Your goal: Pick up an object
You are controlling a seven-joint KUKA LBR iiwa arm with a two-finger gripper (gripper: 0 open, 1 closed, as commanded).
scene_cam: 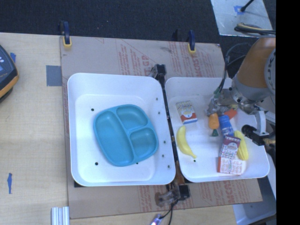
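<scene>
My gripper (217, 108) hangs low in the upper middle of the right bin (201, 172), with the grey arm and its orange band (255, 64) coming in from the right. Just below the gripper lies a small orange object (213, 121), touching or nearly touching it. A blue bottle (225, 125) lies beside that object. Also in this bin are a yellow banana (185, 142), a small white and orange carton (186, 112), a yellow corn cob (242, 146) and a red and white box (229, 157).
The left bin (79, 93) holds a blue divided plate (125, 134). Clamps (66, 33) hold the cardboard sheet under both bins. A dark device (5, 71) sits at the bench's left edge. Black cables hang near the arm at the right.
</scene>
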